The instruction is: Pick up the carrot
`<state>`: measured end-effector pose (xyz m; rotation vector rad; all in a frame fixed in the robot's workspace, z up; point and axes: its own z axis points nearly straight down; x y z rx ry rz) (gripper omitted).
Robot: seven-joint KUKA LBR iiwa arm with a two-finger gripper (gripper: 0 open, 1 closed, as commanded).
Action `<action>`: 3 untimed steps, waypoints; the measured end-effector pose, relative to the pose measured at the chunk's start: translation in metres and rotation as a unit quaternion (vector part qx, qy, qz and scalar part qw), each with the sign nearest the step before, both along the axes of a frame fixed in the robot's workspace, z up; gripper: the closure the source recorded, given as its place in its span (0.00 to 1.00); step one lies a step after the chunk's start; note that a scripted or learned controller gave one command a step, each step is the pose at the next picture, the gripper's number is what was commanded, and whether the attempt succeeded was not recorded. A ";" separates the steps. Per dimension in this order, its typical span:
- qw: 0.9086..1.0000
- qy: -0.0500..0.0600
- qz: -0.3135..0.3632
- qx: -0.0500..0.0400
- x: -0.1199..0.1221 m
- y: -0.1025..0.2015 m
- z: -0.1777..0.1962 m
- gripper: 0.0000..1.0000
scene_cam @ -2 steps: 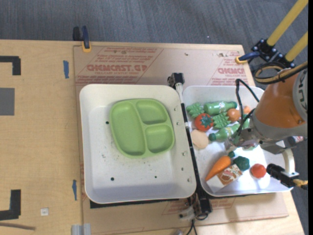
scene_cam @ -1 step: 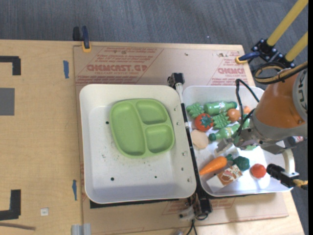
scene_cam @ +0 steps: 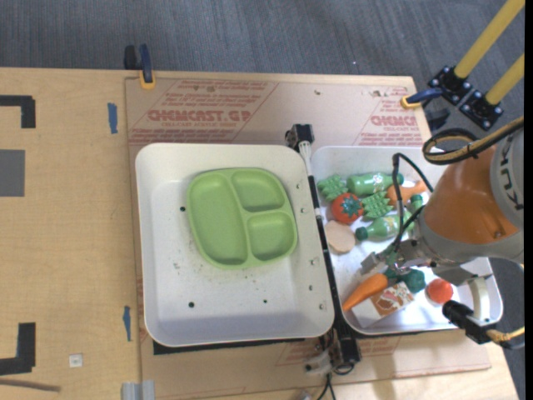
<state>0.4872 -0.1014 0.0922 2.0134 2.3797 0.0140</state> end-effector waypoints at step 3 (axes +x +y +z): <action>0.993 0.004 0.116 0.004 -0.001 -0.002 -0.001 0.00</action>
